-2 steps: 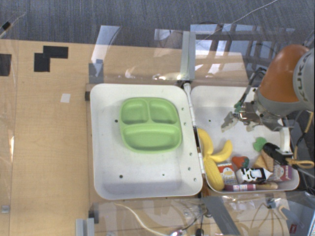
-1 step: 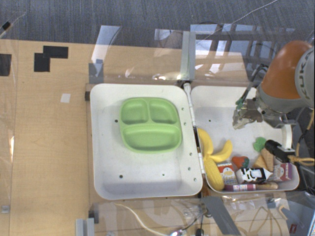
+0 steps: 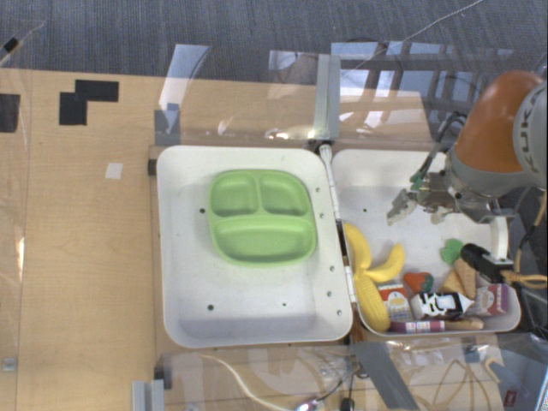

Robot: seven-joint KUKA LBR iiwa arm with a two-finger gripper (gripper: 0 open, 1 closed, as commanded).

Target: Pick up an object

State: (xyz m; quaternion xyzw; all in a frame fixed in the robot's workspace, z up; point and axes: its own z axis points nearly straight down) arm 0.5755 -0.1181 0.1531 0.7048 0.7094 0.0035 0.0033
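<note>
My gripper [image 3: 417, 207] hangs over the bare back half of the right bin [image 3: 377, 174], its fingers spread open with nothing between them. The loose objects lie nearer the front of this bin. A yellow banana [image 3: 383, 265] and a yellow corn cob [image 3: 368, 294] rest by the left wall. A small green piece [image 3: 452, 249] sits just front-right of the gripper. A red piece [image 3: 417, 281], a black-and-white toy [image 3: 437, 304] and a pink pen [image 3: 419, 324] crowd the front edge.
The left bin [image 3: 184, 272] holds a green divided plate [image 3: 260, 215] at its centre. A tan cone-like piece [image 3: 463, 276] and a maroon box [image 3: 491, 299] sit in the right bin's front right corner. A metal divider [image 3: 336, 221] separates the bins.
</note>
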